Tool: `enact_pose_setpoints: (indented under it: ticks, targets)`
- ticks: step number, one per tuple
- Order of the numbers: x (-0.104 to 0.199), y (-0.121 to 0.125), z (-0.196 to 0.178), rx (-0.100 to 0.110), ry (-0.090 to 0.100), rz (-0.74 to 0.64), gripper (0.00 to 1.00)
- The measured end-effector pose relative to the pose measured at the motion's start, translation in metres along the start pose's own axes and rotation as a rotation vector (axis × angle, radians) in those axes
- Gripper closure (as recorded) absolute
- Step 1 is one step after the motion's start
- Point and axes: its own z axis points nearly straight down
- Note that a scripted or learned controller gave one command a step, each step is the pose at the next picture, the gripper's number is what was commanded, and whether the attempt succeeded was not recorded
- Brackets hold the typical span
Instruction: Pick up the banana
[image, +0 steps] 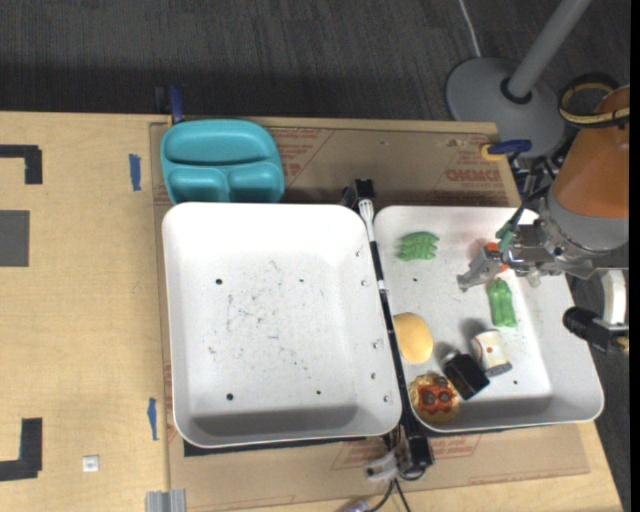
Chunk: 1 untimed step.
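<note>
The only yellow item, a short rounded piece that I take for the banana (413, 337), lies in the right bin (570, 400) against its left wall. My gripper (480, 270) hangs over the upper middle of that bin, up and to the right of the banana and well apart from it. It sits just above a green oblong toy (502, 304). Nothing shows in its grasp.
The right bin also holds a green leafy toy (418, 246), a white cube (490, 350), a black block (466, 375) and a red-orange patterned ball (435, 396). The left bin (270, 320) adjoins it. A teal tray (222, 160) stands behind.
</note>
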Motion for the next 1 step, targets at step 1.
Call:
enact_pose_setpoints:
  ticks: [1]
  targets:
    - [0.1004,-0.0758,0.0181,0.001,0.0,-0.096,0.0]
